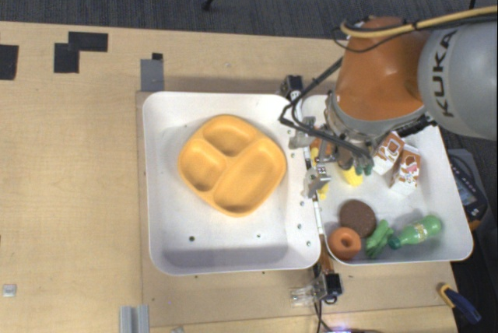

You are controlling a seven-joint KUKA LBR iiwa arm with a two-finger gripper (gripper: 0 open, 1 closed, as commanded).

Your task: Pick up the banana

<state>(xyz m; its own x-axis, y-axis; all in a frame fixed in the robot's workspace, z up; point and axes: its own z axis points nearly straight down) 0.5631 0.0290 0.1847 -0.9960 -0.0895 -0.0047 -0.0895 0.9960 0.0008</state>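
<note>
My gripper [348,162] hangs low over the right bin [455,234], its opening hidden from me, and the banana [352,177] peeks out directly beneath, so I should center on it before closing.

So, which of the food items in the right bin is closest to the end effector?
The yellow banana, directly beneath the end effector. The brown cookie, donut and green bottle lie further toward the bin's front.

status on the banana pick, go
Gripper low in the right bin, over a yellow piece, likely the banana. Grasp unconfirmed. Small carton close beside; brown disc just below.
</note>
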